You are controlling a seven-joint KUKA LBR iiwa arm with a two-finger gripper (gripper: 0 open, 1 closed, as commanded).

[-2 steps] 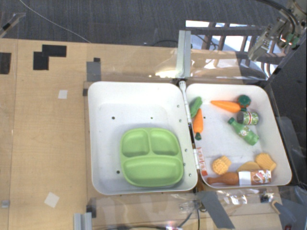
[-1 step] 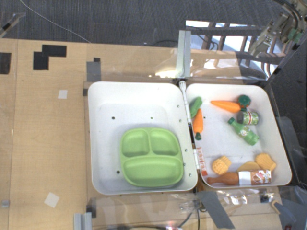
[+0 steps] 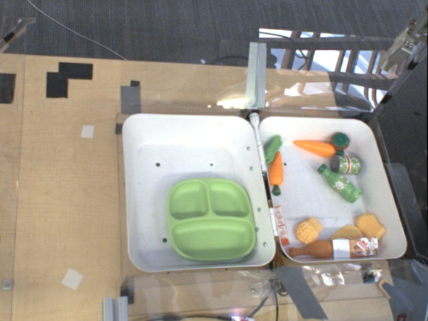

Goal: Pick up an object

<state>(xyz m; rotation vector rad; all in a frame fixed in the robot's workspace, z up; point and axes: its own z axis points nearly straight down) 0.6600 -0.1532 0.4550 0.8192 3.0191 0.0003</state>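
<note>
Tool appears as a pale piece at the far right corner, cut off by the frame edge; whether it is clenched or released cannot be told. It sits well apart from the right bin, where a carrot, green bottle and corn lie. A green plate fills the left bin.

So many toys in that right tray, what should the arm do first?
Probably reach down toward the large carrot in the right bin: it lies flat with bare floor on its near side, while the bottles and bread pieces sit crowded together.
</note>
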